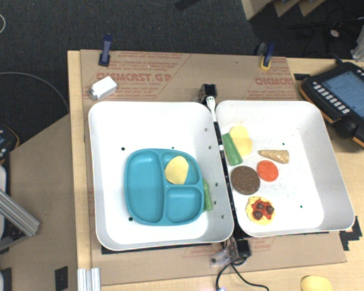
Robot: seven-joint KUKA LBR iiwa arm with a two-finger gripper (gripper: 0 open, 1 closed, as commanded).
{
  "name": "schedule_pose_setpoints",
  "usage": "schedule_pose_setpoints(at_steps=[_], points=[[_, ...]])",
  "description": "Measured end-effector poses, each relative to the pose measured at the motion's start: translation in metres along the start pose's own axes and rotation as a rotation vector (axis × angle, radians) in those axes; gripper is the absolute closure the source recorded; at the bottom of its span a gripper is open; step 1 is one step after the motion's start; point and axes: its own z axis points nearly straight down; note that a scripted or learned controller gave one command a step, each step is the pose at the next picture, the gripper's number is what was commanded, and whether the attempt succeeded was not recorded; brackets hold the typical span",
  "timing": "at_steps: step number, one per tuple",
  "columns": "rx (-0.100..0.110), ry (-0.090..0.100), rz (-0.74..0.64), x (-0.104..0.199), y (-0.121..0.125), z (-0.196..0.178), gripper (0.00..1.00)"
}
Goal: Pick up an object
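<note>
The right bin (303, 126) holds several toy foods near its left side: a yellow piece (241, 139), a green stick (232, 149), a tan wedge (274, 156), a red-orange disc (267, 171), a brown round patty (245, 179) and a small pizza-like piece (260, 210). In the left bin (109, 138) lies a teal divided tray (161, 187). A yellow oval piece (176, 170) rests in the tray's upper right compartment. A green piece (207, 196) lies against the tray's right edge.
A white block (103, 88) lies on the cardboard behind the left bin. Blue clamps (105, 50) (266, 55) hold the cardboard's far edge. A black handheld pendant (343, 96) sits at the right. A yellow object (315, 283) lies near the front right.
</note>
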Motion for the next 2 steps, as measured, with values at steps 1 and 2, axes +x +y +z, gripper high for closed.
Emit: schedule_pose_setpoints(at_steps=[1, 2], points=[[-0.023, -0.005, -0.009, 0.038, 0.000, -0.138, 1.00], [0.008, 0.004, -0.003, 0.043, -0.003, 0.012, 1.00]])
